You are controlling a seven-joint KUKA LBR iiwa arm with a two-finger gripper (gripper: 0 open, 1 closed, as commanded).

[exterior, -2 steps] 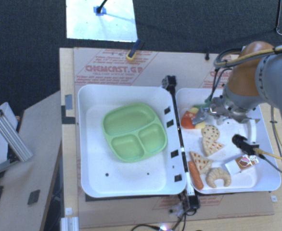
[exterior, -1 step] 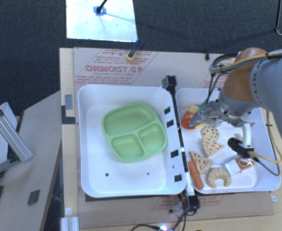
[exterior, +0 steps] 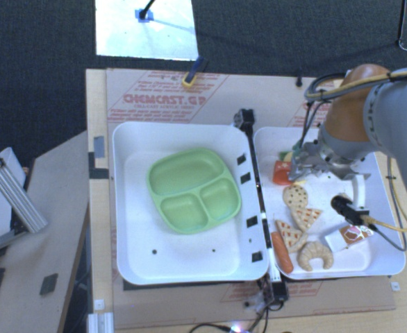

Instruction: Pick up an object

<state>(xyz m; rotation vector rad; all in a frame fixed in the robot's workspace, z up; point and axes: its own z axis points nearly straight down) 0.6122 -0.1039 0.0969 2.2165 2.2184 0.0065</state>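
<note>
Dark speckled carpet floor all around. Pale wooden bench at centre, topped by clear protective sheet with red lettering. Bright white square panel on floor beyond — glare across it. Ribbed aluminium rail at left edge, slanted.

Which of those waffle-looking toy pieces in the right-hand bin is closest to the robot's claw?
The rounded waffle piece, the topmost of the three. It lies just below the gripper; the two triangular waffle wedges sit farther down the bin, toward the croissant.

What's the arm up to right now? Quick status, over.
Gripper low in right bin, fingers hidden. Red toy beside it, not seen held. Waffle pieces close below.
</note>
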